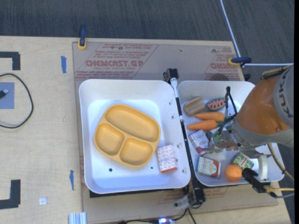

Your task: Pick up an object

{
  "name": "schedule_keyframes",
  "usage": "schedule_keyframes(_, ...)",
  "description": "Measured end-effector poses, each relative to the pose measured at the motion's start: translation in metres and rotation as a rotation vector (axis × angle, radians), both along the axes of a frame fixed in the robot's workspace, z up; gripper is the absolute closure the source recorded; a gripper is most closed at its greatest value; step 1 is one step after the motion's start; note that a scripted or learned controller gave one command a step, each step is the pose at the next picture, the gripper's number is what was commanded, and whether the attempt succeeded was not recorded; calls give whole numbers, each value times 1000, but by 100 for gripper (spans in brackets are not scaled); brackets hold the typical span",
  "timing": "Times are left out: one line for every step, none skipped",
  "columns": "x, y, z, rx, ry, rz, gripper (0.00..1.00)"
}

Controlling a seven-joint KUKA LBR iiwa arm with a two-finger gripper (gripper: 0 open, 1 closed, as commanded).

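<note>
The right bin holds several toy foods. A bun and a watermelon slice lie at the back, with two carrots in front of them. Nearer the front are a small carton, a second carton, an orange and a green packet. My gripper hangs low over the middle of this bin, just right of the first carton and below the carrots. The arm's orange band hides the bin's right part.
The left bin holds a yellow divided plate and a red-and-white carton at its front right. A ridge with a black clamp separates the bins. A black cable runs down to the wrist.
</note>
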State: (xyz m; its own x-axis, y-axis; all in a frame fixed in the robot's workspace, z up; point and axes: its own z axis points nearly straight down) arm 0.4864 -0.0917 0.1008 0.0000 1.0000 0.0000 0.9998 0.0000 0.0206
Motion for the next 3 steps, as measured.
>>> schedule_keyframes(46,-1,-11,-1,12,0,100)
schedule_keyframes(47,-3,-11,-5,9,-2,0)
schedule_keyframes(78,-6,-12,0,14,1,0)
